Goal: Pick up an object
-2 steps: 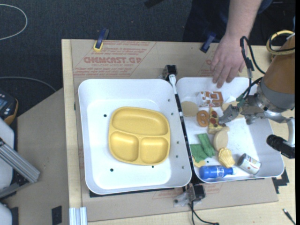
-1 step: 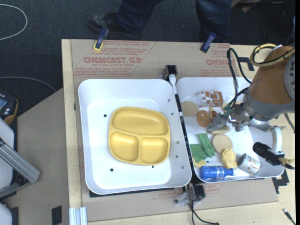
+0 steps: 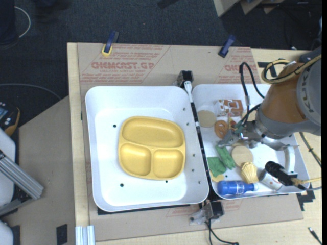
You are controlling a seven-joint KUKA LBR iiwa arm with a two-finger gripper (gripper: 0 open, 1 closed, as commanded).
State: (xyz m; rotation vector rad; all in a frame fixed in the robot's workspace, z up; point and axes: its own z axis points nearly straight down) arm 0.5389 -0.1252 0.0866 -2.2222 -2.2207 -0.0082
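Reaching in from the right, the arm [image 3: 286,103] is bending down over the right bin [image 3: 214,93]. Its gripper [image 3: 239,135] is sitting low among the objects there, just beside a brown disc [image 3: 220,128] and near a tan lump [image 3: 241,153]. Whether the gripper is open or closed, or gripping anything, cannot be told. The right bin is also holding a pale disc [image 3: 207,118], an orange-and-white packet [image 3: 228,106], green pieces [image 3: 220,161], a straw-coloured brush [image 3: 249,171] and a blue bottle [image 3: 235,188] lying along the near edge. The left bin [image 3: 102,137] is holding a yellow tray [image 3: 152,147] with three compartments.
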